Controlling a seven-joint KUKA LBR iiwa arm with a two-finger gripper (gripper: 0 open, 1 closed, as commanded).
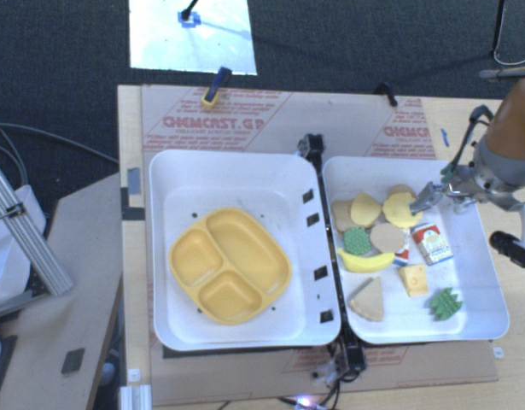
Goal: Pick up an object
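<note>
We see the arm (pixel 510 148) reaching in over the right bin (pixel 480 314), its pincer (pixel 428 196) low over that bin's far half. We cannot tell whether the pincer is released or clenched, and we see nothing gripped in it. Just left of the pincer tip, touching or nearly so, lies a round yellow piece (pixel 400 208); further left of that sits a second yellow piece (pixel 365 209), with a tan piece (pixel 341 214) at its far side. Below and slightly left of the pincer we note a tan round slice (pixel 387 237), a green ridged piece (pixel 357 241) and a yellow banana (pixel 367 261) lying crosswise. Directly below the pincer stands a small red and white carton (pixel 432 244), and further below, a yellow cheese wedge (pixel 411 278), a green leafy piece (pixel 445 303) and a tan bread wedge (pixel 368 300). Well left of the pincer, in the left bin (pixel 172 178), we record a yellow divided tray (pixel 230 265) with three compartments. Both bins rest on a cardboard sheet (pixel 271 114) on the tabletop (pixel 130 135).
</note>
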